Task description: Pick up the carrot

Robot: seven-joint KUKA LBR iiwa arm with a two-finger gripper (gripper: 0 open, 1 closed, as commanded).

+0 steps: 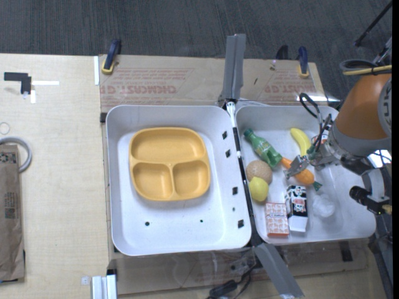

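The carrot point(305, 177) is orange with a small green top and lies slantwise in the middle of the right bin point(349, 229). Its thin tip point(285, 162) points left toward the green bottle point(262, 147). My gripper point(298, 166) hangs directly over the carrot's middle and hides that part of it. The arm's orange band point(368, 111) and grey wrist come in from the right above the bin.
Around the carrot lie a banana point(300, 140), a brown kiwi-like fruit point(259, 170), a lemon point(259, 189), a small milk carton point(298, 207) and a red box point(277, 220). The left bin point(124, 229) holds a yellow divided plate point(169, 164). A metal divider separates the bins.
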